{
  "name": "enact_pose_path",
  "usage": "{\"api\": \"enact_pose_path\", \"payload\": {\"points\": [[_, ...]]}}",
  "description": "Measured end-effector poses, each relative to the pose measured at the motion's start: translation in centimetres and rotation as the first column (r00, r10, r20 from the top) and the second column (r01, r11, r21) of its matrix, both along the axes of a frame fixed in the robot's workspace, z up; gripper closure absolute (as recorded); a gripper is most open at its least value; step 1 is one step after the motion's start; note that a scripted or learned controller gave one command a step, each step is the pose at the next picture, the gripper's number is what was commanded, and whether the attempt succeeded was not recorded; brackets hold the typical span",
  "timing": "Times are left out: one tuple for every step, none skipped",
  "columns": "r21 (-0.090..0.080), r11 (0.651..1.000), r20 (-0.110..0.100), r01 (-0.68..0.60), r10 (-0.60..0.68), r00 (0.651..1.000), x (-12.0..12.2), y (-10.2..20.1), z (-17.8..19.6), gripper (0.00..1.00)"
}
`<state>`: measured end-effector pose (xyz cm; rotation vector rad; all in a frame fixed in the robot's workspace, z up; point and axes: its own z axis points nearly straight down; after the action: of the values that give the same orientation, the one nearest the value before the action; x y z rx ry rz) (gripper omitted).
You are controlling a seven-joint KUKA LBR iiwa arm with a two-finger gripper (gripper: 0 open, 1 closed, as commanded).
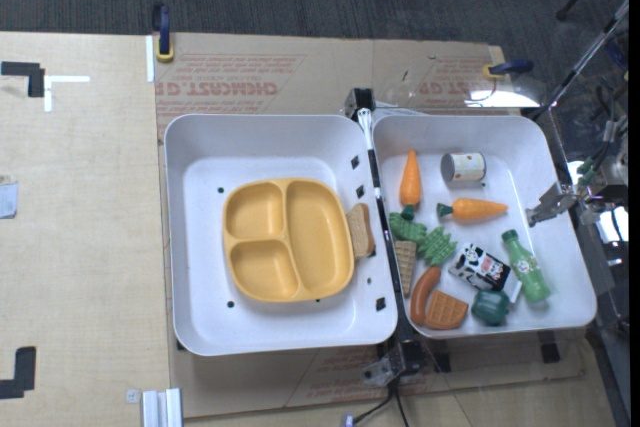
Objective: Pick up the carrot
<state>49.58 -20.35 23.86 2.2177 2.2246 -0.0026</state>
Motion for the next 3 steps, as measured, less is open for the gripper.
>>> {"api": "enact_pose_path", "payload": {"points": [[-0.003, 0.995, 0.002, -0.099, 0.099, 0.995, 9.9, -1.9, 11.1, 0.00], [0.001, 1.000, -0.003, 0.008, -0.008, 1.000, 11.4, 8.1, -1.6, 0.00], [0.001, 0.998, -0.004, 0.067, -0.067, 0.998, 11.3, 8.3, -11.7, 0.00]]}}
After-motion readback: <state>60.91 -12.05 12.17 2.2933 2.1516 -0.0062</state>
